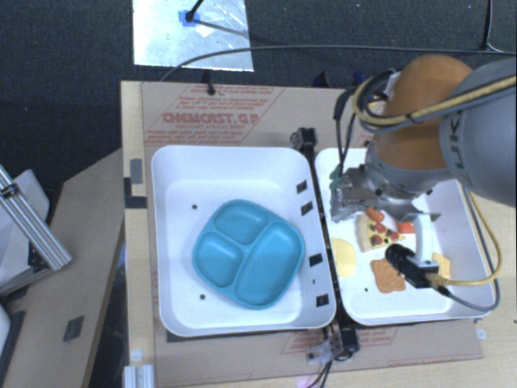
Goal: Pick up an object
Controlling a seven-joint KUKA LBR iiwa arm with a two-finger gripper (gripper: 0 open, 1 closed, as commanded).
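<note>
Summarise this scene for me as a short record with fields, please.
left bin: holds a blue divided plate
right bin: holds a pale yellow disc, a brown piece, a slice with red bits
gripper: over the right bin, beside the slice
held: cannot tell

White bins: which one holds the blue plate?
The bin at the view's left holds the blue divided plate; the right bin has small pieces instead.

Left bin (182, 208): blue divided plate (249, 253) filling the centre, bare floor along far and left walls; right bin (456, 241): arm (428, 128) overhanging the far half, small food pieces (386, 275) crowding the near-left floor, right strip open.
</note>
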